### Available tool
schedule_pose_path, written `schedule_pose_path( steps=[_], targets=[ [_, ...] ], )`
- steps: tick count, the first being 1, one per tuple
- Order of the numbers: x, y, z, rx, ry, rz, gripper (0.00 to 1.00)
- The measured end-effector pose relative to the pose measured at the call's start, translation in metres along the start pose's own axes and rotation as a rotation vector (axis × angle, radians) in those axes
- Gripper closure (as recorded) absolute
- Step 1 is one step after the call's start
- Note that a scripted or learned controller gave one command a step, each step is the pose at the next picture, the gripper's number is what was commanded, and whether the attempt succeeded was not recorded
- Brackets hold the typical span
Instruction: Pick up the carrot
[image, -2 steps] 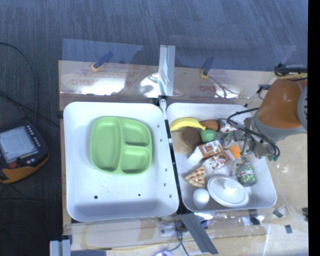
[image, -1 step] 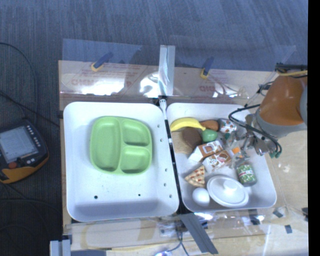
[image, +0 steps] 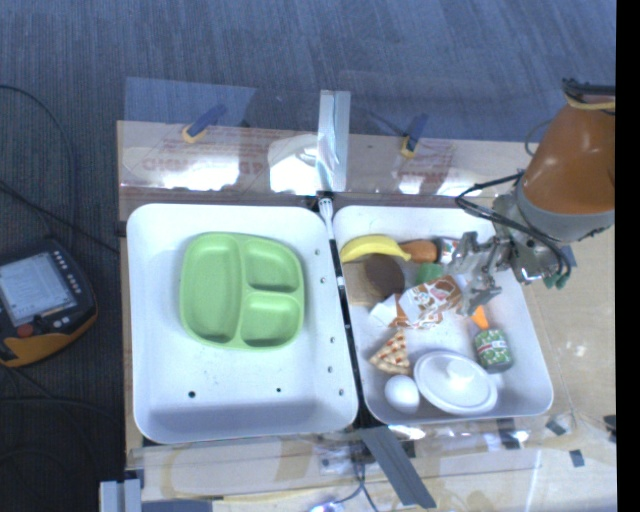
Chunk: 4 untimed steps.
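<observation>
Carrot (image: 480, 318) in right bin, just below pincer (image: 478, 268).

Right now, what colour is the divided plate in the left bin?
The divided plate is light green, plain with no pattern; the camera view from above shows it clearly in the left bin.

Pale wooden tabletop (image: 590, 330), lying on dark blue-grey carpet (image: 300, 50). Directly on top: two shallow white bins side by side, touching along the middle — left bin (image: 150, 400), right bin (image: 535, 385). Behind them, along the far edge, glossy clear sheeting (image: 190, 165) held by two blue clips (image: 203, 122).
</observation>
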<state>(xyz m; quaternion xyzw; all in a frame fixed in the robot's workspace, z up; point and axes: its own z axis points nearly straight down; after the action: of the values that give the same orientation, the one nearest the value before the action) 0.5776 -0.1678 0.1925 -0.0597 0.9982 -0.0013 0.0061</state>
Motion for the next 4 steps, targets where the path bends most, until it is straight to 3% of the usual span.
schedule_pose_path(
  steps=[1,2,3,4],
  targets=[
    [0.072,-0.003,0.088,0.0,0.004,-0.138,1.0],
    [0.072,-0.002,0.088,-0.001,0.005,-0.138,0.0],
    [0.001,-0.007,0.102,0.001,0.001,-0.081,0.0],
    [-0.002,-0.007,0.09,0.005,-0.007,-0.082,1.0]
  ],
)
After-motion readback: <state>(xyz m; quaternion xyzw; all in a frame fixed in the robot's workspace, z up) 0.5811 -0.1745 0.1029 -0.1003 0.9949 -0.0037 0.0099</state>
